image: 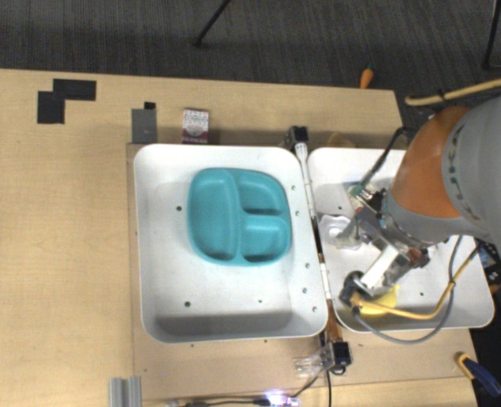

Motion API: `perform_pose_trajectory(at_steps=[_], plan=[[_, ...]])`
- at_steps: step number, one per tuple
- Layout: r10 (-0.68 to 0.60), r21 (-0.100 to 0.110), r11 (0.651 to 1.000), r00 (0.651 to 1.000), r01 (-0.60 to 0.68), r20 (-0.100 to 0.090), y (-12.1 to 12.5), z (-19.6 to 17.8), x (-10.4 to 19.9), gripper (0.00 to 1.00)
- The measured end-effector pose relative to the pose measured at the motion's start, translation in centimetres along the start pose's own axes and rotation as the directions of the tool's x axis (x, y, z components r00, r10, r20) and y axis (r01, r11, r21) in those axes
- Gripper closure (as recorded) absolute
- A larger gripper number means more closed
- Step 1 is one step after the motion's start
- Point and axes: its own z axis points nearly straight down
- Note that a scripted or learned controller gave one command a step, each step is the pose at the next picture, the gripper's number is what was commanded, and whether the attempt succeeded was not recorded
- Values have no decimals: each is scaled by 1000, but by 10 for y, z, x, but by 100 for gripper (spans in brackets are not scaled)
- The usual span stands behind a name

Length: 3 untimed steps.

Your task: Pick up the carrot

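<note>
My gripper (339, 230) hangs low over the left part of the right white bin (453, 312), close to the wall shared with the other bin. The grey arm with its orange band (424, 176) reaches in from the right and covers most of that bin's floor. A small yellow piece (389, 298) peeks out under the wrist near the bin's front. I cannot make out what lies under the gripper.
The left white bin (161, 261) holds a teal divided plate (237, 216) near its middle. A small orange item (366, 78) sits at the bench's far edge, outside the bins. A small patterned cube (196, 124) stands behind the left bin.
</note>
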Motion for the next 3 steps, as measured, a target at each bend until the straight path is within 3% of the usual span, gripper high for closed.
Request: perform_pose_trajectory(at_steps=[1, 2, 3], plan=[[-7, 1, 1000, 1000, 7, 2, 2, -9, 0, 100], [-157, -10, 987, 988, 157, 1, 34, -114, -34, 100], [-233, -14, 972, 972, 233, 4, 80, -188, -83, 100]])
